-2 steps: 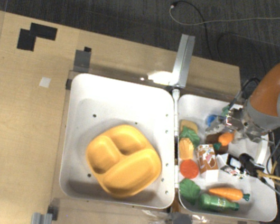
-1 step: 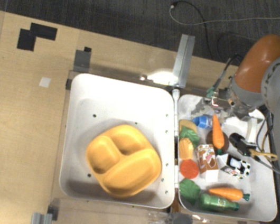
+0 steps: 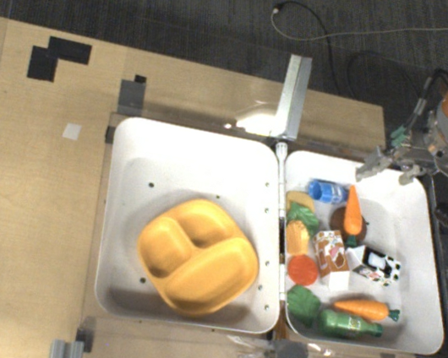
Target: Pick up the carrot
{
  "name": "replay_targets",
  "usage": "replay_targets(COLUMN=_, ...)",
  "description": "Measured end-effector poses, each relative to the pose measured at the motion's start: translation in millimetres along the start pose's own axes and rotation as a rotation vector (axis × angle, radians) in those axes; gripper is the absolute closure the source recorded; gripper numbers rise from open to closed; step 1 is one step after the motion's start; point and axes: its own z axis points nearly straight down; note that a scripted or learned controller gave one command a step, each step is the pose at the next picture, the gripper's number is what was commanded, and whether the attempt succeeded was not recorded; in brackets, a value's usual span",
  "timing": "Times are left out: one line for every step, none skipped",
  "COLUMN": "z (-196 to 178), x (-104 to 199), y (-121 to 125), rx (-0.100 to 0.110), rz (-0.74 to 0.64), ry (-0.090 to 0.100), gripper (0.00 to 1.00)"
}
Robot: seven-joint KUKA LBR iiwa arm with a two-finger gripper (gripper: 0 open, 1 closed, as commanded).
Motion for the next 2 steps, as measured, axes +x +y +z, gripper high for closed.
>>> replay_targets(z=93.3, x=-28.5, y=6.8, rx=0.003, rz=-0.073, ry=0.001, gripper=0.0)
replay_targets(z=95.3, x=-50.1, y=-50.8, rx=0.001, rz=-0.188, ry=0.001, gripper=0.0)
